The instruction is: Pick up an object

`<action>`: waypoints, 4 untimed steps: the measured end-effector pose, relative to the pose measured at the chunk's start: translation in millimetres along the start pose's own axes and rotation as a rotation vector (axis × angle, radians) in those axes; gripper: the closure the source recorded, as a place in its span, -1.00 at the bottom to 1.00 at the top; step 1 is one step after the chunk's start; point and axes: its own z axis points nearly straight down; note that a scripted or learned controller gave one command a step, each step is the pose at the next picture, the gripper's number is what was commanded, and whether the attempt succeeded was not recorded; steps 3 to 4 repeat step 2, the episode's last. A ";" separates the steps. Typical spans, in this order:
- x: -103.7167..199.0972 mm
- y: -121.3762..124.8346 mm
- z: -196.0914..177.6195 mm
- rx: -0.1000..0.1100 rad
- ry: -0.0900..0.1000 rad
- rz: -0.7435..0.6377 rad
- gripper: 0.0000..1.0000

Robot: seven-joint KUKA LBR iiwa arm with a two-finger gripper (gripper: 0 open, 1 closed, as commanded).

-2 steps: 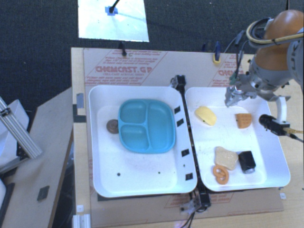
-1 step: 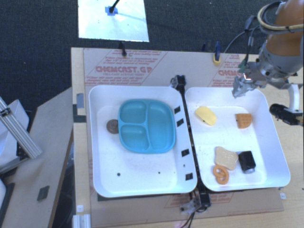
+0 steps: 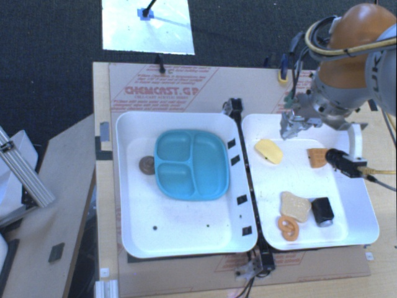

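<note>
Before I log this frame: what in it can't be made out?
- Gripper, camera view: its finger gap is too small and blurred to read.
- Brown round object, left bin: partly under the blue divided plate; identity unclear.
- Orange-brown piece, right bin: partly behind a black fitting on the arm.

Robotics lab: 2 taped white bins (image 3: 186, 244) on a bench (image 3: 80, 166).

Glossy white plastic bins (image 3: 186, 244); smooth, slightly shiny blue plastic divided plate (image 3: 189, 164). Matt yellow wedge (image 3: 268, 151), black block (image 3: 322, 210) with dull finish. Shiny orange band (image 3: 360, 27) above metallic grey wrist. Bare wooden bench (image 3: 68, 185), printed protective paper sheet (image 3: 161, 89) beneath bins.
</note>
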 end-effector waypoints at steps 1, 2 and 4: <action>57.5 -19.7 2.4 -0.001 0.000 -0.001 1.00; 117.3 -27.8 13.6 -0.001 0.001 -0.002 1.00; 117.3 -27.8 13.6 -0.001 0.001 -0.002 1.00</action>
